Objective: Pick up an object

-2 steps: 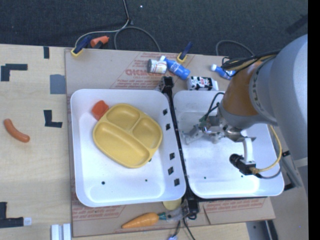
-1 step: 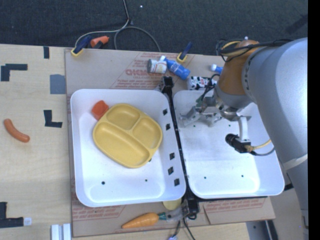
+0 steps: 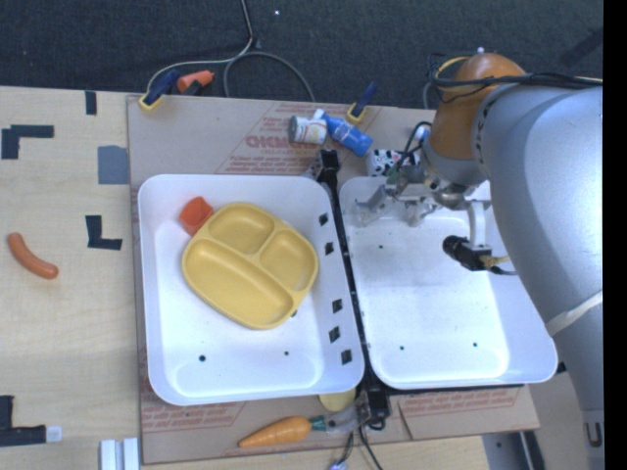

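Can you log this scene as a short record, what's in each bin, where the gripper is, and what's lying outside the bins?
left bin: yellow divided plate and a small orange-red block touching the plate's upper left rim
right bin: gripper low over its far left corner
gripper contents: cannot tell
behind the bins: blue and white bottle lying on its side
front edge of the board: toy carrot
far left on the bench: toy sausage
task state: nothing visibly picked up yet
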Robot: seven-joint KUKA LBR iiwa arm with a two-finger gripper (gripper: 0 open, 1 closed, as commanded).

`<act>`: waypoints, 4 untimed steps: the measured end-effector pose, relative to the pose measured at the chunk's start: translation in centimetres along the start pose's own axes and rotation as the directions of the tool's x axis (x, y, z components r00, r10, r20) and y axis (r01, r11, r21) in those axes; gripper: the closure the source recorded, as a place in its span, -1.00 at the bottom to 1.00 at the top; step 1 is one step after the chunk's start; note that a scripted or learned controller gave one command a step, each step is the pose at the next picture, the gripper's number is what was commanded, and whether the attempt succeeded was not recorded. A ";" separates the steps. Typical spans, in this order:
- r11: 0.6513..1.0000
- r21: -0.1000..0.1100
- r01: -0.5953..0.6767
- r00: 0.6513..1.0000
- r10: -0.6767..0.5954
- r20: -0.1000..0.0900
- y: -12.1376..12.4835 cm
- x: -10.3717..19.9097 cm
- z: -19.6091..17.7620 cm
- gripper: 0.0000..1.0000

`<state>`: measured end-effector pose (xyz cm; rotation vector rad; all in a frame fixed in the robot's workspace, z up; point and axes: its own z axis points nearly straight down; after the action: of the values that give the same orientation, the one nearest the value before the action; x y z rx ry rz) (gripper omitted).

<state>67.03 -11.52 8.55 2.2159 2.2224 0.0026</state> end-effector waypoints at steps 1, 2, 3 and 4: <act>1.000 0.000 0.001 1.000 -0.001 0.004 -0.1 0.0 -1.1 1.00; 1.000 0.005 -0.005 1.000 0.005 -0.002 -13.4 2.9 -10.4 1.00; 1.000 0.006 0.006 1.000 -0.006 -0.003 -14.9 12.6 -9.9 1.00; 1.000 0.002 -0.008 1.000 0.008 0.002 -12.7 4.8 -12.3 1.00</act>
<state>54.31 -6.78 20.85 2.2245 2.2131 -0.0020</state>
